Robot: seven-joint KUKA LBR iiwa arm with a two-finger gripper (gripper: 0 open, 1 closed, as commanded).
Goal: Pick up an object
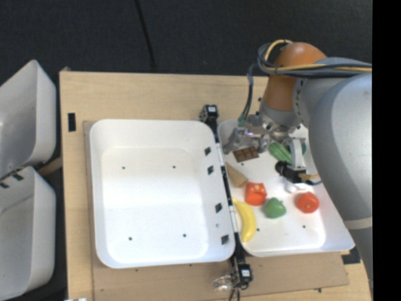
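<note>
Gripper (250, 137) low over right bin (294, 240), far corner; finger state: cannot tell. Nearby: brown block (245, 153), green piece (280, 150). Below: one banana (245, 219), two red items, one green ball (274, 208).

No text, label, brand or number can be read on anything here.

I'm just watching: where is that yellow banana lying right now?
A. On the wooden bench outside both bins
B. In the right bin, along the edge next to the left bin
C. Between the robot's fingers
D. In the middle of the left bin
B: the banana lies in the right bin, against the side that meets the left bin, below the orange piece.
</note>
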